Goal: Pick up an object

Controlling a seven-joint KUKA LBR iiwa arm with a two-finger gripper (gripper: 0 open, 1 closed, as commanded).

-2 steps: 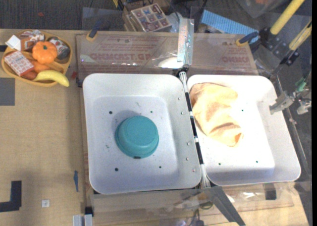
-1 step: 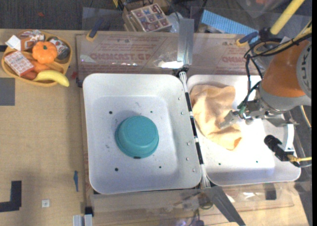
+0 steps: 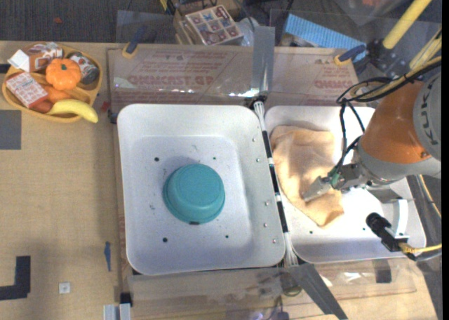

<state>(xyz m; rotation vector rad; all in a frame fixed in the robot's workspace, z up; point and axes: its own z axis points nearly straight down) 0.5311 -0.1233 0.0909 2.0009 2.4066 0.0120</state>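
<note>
Tan cloth [image 3: 305,164] under the gripper [image 3: 317,189] could slip free; I cannot tell its jaws' state.

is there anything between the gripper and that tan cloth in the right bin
Nothing visible stands between them. The gripper is down over the tan cloth in the right bin, right at its surface. The teal bowl sits apart in the left bin.
</note>
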